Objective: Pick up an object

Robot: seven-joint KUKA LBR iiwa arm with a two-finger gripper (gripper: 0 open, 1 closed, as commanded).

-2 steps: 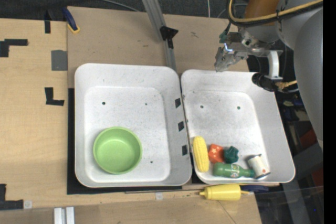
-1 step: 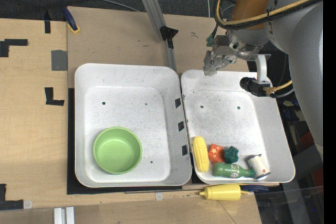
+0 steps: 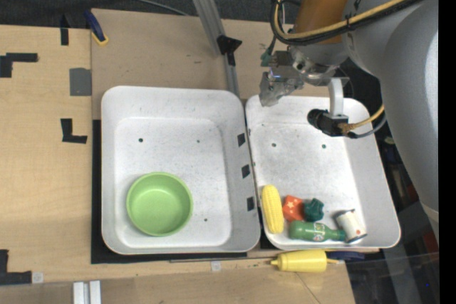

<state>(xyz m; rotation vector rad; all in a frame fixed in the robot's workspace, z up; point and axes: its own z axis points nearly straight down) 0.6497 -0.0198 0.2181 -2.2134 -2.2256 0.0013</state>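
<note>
Yellow catches our eye first: a plastic corn cob lies in the right bin, far below the gripper and well apart from it. Our gripper hangs over that bin's upper left corner; whether the jaws are parted or closed we cannot tell, and we see nothing between them.

Beside the corn, farther from the jaws toward the bin's near wall, we see a small cluster: an orange-red piece, a dark green piece, a green bottle lying on its side, and a white cup tipped over. They sit close together, some touching. A yellow bottle lies outside the bin, beyond its near rim. The left bin holds a green bowl.

We judge the corn the best target: likely light, stiff and hollow, a little slick, not fragile. We would take it across its short width at mid-length, jaws straddling the long axis. The bin's left wall just beside it may crowd one finger.
</note>
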